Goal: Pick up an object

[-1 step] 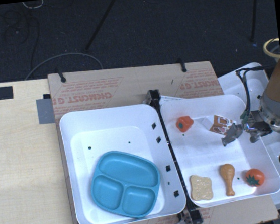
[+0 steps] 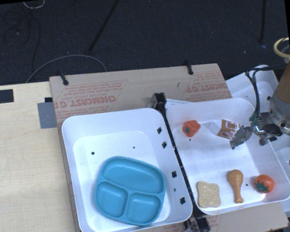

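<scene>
- Nearest me in the right bin [image 2: 273, 197] I count three toy foods in a row along the front wall: a pale slice of bread [image 2: 208, 194], a tan chicken drumstick [image 2: 236, 183] lying with its thick end away from me, and a red tomato [image 2: 264, 183] with a green top in the front right corner.
- In the left bin [image 2: 75, 147] I see one blue divided plate [image 2: 129, 190] with three compartments, lying flat and turned at a slant.
- Farther back in the right bin sits one more red-orange piece with a green stem, a small pepper or tomato [image 2: 191, 128], well apart from the front row.
- Level with it, toward the right wall, lies one small brown and white packet [image 2: 228, 128], tilted.
- The arm [image 2: 285, 106] comes in low over the right wall, and its claw [image 2: 240, 138] hangs just beside the packet, on its near right side.
- I cannot tell how far the claw is parted, nor whether it touches the packet.
- That makes two bins on the bench [image 2: 20, 170], five small items and one plate.
</scene>
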Controlling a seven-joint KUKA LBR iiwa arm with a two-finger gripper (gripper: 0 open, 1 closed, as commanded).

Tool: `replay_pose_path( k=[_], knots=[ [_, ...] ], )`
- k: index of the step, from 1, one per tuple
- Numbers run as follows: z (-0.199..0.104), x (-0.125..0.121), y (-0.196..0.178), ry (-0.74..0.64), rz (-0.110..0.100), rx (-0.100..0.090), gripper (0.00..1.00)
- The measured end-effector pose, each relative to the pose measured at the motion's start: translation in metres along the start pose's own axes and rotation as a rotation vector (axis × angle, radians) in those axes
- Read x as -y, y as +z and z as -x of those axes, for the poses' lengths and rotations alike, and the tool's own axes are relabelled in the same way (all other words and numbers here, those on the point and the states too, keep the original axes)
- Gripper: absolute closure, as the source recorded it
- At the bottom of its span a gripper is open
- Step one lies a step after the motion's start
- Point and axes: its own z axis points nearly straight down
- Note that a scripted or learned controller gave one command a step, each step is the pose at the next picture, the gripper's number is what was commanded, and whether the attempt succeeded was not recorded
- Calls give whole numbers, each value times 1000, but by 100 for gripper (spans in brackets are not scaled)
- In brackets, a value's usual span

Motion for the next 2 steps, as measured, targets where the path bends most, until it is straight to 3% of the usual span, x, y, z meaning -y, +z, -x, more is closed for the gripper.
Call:
replay_pose_path(
  k=[2],
  knots=[
    [-3, -4, 115, 1, -5, -1, 0]
  ],
)
